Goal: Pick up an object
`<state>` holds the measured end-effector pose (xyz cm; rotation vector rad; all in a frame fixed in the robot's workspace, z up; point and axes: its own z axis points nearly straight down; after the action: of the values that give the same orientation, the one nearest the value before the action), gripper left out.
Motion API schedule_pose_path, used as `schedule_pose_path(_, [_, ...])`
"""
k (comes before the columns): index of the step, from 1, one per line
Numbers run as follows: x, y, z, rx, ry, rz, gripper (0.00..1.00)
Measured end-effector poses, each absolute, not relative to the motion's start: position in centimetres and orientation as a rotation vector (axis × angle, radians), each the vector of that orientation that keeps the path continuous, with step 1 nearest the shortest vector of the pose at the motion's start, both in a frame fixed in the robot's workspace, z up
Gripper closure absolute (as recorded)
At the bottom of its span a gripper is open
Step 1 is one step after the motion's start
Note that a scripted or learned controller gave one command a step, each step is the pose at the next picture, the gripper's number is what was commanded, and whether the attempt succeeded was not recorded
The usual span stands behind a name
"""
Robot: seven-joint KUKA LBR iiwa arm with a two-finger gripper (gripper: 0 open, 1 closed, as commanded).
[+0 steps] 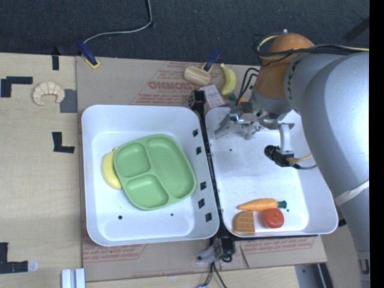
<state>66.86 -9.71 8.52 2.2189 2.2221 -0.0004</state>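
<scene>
In the right bin (300, 179), an orange carrot (258, 204), a red tomato (273, 219) and a tan waffle piece (244, 222) lie together near the front edge. My gripper (233, 131) hangs over the far left part of this bin, well behind those three. It is open, with nothing between its fingers. The left bin (96, 137) holds a green divided plate (155, 171), and a yellow fruit (110, 170) is partly tucked under the plate's left edge.
Behind the bins, a bread roll (196, 75), a banana (228, 78) and a small box (211, 95) sit on the cardboard. A croissant (48, 92) lies far left on the bench. The grey arm (336, 125) covers the right bin's right side.
</scene>
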Motion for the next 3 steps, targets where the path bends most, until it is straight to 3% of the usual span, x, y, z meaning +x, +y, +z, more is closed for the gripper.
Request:
schedule_pose_path(1, [65.3, -9.7, 8.6, 2.219, 2.22, -0.001, 0.0])
schedule_pose_path(2, [66.9, -9.4, 8.5, 2.219, 2.222, 0.001, 0.0])
schedule_pose_path(3, [65.8, -9.5, 8.5, 2.218, 2.221, -0.001, 0.0])
